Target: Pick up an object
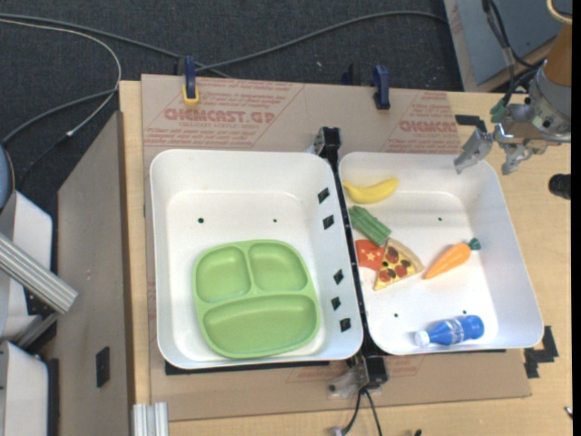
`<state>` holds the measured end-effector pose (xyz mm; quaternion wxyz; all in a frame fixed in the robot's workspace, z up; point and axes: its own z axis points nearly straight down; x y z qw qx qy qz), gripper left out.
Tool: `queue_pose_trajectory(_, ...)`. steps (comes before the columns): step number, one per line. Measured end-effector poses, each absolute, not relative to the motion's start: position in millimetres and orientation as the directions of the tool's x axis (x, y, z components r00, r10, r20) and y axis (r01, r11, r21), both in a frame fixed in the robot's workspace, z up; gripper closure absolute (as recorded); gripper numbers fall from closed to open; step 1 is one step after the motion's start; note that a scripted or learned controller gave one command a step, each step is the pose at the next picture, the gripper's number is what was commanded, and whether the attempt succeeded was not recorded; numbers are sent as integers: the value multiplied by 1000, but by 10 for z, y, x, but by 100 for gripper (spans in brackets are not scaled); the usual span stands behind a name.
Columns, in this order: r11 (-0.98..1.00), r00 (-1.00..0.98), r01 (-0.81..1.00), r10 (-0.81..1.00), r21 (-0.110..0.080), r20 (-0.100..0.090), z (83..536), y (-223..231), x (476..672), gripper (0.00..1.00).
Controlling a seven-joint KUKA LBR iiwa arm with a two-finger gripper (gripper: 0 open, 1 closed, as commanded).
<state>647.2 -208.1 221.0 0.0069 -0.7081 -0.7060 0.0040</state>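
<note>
The right bin (513, 280) holds several toy items. A yellow banana (370, 190) lies at its far left, and below it come a green vegetable (369, 222), a red piece (367, 253) and a pizza slice (398, 265). An orange carrot (449, 259) lies mid-bin. A small blue bottle (450, 331) rests on its side near the front wall. My gripper (488, 158) hangs over the bin's far right corner, open, with nothing between its fingers, well above and right of the banana.
The left bin (172, 243) holds a green divided plate (257, 296). A black divider strip (336, 234) runs between the bins. Two clamps (190, 80) (381, 87) hold the cardboard base at the back. Cables trail across the dark floor behind.
</note>
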Motion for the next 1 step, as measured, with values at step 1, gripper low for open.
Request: queue_pose_trajectory(1, 1, -1, 1000, 1000, -1, 0, 2306, -2072, 6502, 0)
